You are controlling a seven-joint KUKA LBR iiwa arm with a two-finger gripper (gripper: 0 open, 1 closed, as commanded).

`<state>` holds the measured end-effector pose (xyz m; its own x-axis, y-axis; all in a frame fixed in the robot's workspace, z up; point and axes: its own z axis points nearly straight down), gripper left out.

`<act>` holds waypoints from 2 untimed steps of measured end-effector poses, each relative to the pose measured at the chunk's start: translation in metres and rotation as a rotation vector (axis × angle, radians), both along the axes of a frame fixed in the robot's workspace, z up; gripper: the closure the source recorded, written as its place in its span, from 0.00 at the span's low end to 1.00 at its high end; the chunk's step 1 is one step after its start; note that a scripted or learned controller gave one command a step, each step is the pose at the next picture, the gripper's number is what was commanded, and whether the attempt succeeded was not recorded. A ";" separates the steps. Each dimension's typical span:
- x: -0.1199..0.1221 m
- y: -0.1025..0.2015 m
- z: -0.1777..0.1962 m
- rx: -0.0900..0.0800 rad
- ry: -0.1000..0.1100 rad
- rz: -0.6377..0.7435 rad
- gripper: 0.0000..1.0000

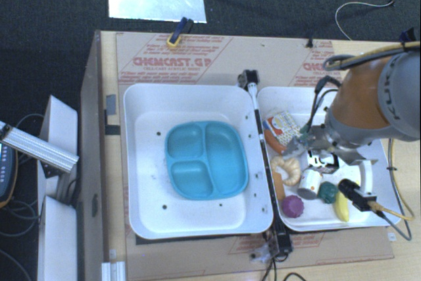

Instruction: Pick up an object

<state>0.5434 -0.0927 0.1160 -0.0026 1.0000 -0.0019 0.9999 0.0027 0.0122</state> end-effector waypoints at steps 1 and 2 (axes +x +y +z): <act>0.037 -0.074 -0.018 0.000 0.010 -0.003 0.00; 0.051 -0.018 -0.031 0.003 0.010 0.001 0.00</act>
<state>0.5946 -0.1108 0.0845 -0.0038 1.0000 0.0007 1.0000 0.0038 0.0021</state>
